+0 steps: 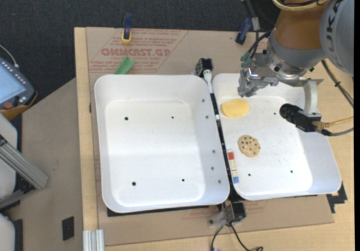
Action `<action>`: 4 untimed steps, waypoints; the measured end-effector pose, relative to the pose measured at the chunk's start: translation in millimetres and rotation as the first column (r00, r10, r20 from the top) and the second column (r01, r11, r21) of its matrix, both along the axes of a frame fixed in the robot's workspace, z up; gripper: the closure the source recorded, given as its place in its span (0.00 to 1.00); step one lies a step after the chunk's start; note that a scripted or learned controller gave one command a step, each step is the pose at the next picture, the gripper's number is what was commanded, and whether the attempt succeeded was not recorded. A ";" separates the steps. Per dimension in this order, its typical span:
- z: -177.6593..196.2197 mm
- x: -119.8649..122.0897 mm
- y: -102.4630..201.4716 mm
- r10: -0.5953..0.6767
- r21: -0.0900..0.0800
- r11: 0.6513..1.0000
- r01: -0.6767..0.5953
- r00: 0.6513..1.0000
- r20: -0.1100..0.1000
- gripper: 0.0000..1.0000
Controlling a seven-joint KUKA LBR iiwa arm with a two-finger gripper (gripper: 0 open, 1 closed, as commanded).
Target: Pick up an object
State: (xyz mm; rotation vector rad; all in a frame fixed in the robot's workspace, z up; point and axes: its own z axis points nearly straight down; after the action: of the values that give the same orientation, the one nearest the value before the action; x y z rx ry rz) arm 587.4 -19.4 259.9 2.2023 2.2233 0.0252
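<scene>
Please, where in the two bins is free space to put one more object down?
The whole floor of the left bin is bare. In the right bin, free patches lie along the near edge below the cookie, and right of it. It is crowded at the far left corner, where the gripper hangs by the yellow disc.

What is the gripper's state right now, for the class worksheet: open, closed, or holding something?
Gripper: cannot be told; it hangs over the right bin, just behind the yellow disc.
</scene>
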 end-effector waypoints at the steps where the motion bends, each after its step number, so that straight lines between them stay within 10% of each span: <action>1: 16.9 -51.5 22.0 -0.006 -0.001 1.000 0.006 1.000 -0.022 1.00; 4: 126.6 -97.3 181.7 -0.003 0.000 1.000 0.003 1.000 -0.015 1.00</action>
State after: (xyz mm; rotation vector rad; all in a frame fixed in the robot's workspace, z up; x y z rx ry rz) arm 490.1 162.3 386.5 2.2135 2.2282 0.0087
